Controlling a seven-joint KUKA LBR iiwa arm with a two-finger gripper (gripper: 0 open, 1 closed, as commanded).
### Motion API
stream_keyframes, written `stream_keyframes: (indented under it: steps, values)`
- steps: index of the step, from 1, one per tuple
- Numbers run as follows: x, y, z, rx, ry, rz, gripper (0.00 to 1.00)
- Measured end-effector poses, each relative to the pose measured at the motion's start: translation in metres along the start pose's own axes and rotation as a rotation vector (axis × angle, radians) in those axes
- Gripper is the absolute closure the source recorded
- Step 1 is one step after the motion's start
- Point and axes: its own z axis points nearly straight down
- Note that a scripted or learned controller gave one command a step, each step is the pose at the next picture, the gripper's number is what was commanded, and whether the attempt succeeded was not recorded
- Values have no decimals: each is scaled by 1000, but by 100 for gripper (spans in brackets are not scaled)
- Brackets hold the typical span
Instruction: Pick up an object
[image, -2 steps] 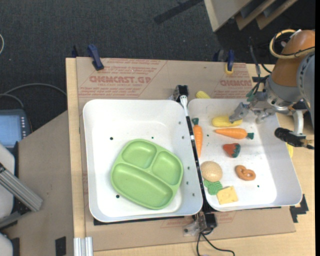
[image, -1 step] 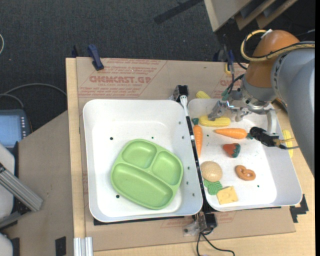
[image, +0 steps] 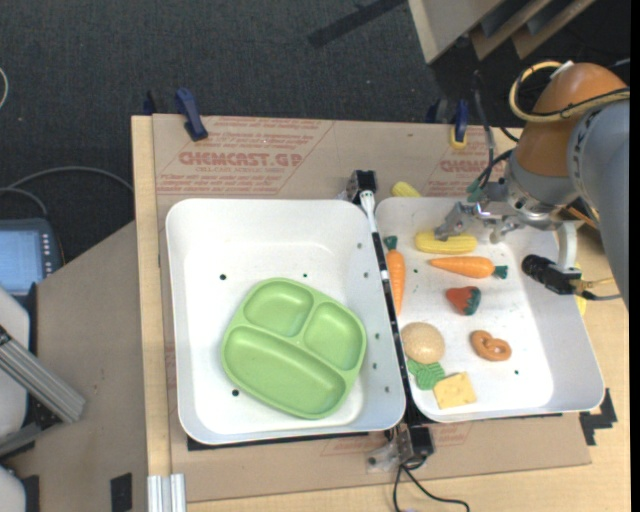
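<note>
Right now the claw (image: 478, 218) hangs low over the upper part of the right bin (image: 570, 380), just beside the yellow corn piece (image: 446, 242); whether it is spread or closed I cannot tell, and nothing is visibly gripped. This looks like the approach step. Next it likely needs to centre over the corn and descend. The bin's upper rim is close, and the orange carrot (image: 464, 266) lies just below the corn, so room is tight. The left bin (image: 190, 300) holds a green tray (image: 292, 346).
</note>
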Motion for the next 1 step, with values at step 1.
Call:
stream_keyframes:
  steps: [1]
  values:
    - [2,-40,5,17,0,-1,0]
